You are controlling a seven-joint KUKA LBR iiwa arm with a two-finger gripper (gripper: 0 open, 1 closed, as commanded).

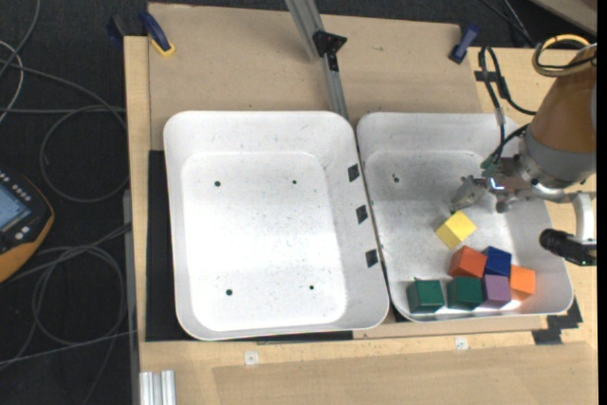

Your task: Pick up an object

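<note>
Your worktop (pixel 237 47) carries two white bins touching side by side: the left bin (pixel 266 133) and right bin (pixel 417 133).

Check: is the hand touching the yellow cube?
Apart. The camera view shows white bin floor between the hand and the yellow cube below it.

A slanted metal pole (pixel 302 9) is being seen crossing the wooden bench (pixel 237 62) from the top edge down to the gap between the bins. Blue clamps (pixel 156 33) are being seen at the bench's far corners, one left and one right. Dark cables (pixel 57 128) are being seen looping over the floor at left, beside a yellow-edged device (pixel 17 221).
</note>
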